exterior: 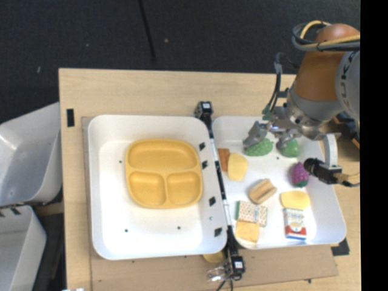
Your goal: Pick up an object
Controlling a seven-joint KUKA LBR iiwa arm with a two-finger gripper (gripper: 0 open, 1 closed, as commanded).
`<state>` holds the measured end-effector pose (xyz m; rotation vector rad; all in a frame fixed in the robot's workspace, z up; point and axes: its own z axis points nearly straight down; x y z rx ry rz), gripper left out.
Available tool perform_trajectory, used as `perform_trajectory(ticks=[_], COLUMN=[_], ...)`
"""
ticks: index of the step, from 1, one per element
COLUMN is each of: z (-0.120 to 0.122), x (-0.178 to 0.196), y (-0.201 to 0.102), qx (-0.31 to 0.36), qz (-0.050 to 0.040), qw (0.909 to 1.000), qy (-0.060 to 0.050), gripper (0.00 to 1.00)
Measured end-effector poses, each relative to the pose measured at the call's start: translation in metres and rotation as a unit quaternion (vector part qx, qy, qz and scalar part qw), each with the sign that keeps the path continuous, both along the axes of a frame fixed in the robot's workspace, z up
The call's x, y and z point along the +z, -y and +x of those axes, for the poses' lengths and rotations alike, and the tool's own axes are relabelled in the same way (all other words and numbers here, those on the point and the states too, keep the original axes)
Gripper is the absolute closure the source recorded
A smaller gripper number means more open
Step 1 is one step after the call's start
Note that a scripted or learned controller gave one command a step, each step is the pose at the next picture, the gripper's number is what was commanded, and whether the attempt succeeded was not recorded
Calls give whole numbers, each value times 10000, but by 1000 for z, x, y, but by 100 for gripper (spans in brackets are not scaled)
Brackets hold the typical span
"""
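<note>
Fingers of the gripper (272, 137) stand spread apart over a green object (260, 148) in the right bin (332, 223), grasping nothing. Toward the bin's near edge lies a red-and-white packet (295, 224); its print is unreadable.

A robotics lab: wooden bench (121, 90), 2 white bins (109, 223), toy food.
</note>
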<state>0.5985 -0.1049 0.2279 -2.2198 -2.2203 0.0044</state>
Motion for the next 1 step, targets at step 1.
perform_trajectory(ticks=[1], z=[-39], x=[18], y=[-95], qx=[40], qz=[15], qw=[10000], qy=[-7], gripper=[0])
